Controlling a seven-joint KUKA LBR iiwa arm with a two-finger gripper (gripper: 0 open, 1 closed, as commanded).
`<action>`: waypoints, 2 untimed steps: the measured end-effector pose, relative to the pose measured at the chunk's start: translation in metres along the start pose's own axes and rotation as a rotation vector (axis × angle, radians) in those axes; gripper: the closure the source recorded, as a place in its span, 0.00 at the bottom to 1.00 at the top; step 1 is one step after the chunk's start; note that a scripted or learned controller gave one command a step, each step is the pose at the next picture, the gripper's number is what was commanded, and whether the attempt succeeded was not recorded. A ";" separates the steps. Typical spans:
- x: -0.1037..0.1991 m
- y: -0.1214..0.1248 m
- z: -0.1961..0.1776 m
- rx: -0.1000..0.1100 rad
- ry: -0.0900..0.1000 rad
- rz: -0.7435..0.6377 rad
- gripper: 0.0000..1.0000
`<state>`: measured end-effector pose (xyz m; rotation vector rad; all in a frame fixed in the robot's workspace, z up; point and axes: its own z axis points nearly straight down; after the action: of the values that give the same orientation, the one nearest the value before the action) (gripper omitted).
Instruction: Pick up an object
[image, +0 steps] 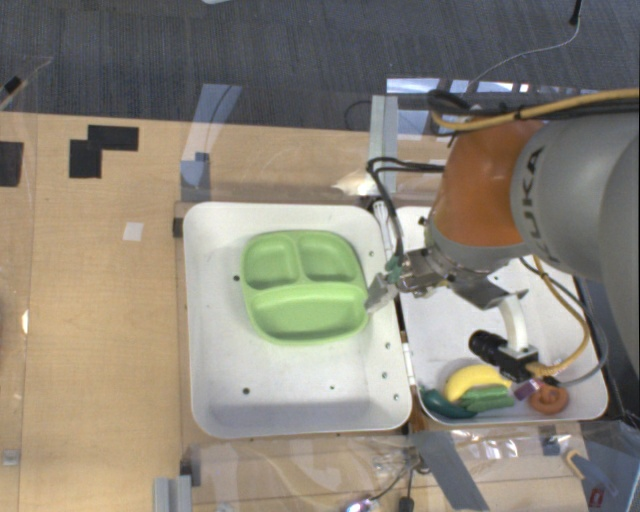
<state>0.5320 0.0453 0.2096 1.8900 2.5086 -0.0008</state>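
A light green divided plate (303, 285) lies flat in the left white bin (230, 390), toward its upper right. My gripper (381, 289) reaches over the wall between the two bins and sits low at the plate's right rim, touching or nearly touching it. The grey arm with its orange band (485, 195) covers the upper part of the right bin (440, 330). Nothing shows as lifted; the plate rests on the bin floor.
At the right bin's front edge lie a yellow banana (474, 380), a dark green vegetable (487, 398) and a teal dish (438, 405). A brown ring (548, 399) lies at the front right. The left bin's front and left floor is bare.
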 end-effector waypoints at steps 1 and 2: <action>0.076 0.006 0.060 0.004 0.001 0.111 0.00; 0.074 -0.007 0.117 -0.011 0.005 0.111 0.00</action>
<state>0.5050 0.1142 0.0930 2.0244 2.3977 0.0171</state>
